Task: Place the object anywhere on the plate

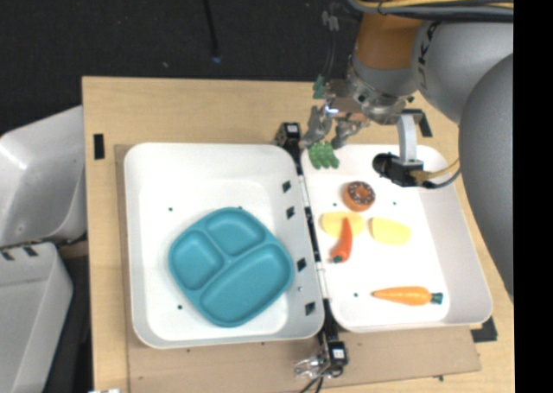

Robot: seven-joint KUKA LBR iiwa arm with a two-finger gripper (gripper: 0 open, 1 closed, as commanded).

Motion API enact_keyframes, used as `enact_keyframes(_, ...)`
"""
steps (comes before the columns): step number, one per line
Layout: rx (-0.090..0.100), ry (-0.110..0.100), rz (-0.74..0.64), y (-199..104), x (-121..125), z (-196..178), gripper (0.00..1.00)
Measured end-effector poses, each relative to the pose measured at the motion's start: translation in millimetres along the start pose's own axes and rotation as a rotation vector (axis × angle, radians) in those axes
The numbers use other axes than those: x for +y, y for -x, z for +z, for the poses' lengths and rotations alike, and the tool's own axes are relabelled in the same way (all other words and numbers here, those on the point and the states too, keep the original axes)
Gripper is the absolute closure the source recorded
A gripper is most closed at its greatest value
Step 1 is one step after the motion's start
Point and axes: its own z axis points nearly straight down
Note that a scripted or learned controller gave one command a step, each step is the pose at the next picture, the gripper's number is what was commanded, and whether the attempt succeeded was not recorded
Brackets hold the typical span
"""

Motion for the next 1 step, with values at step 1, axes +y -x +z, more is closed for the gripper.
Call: enact_keyframes(1, 0.0, -0.003, 0.001, -58.7, -2.0, 10.3, 1.0)
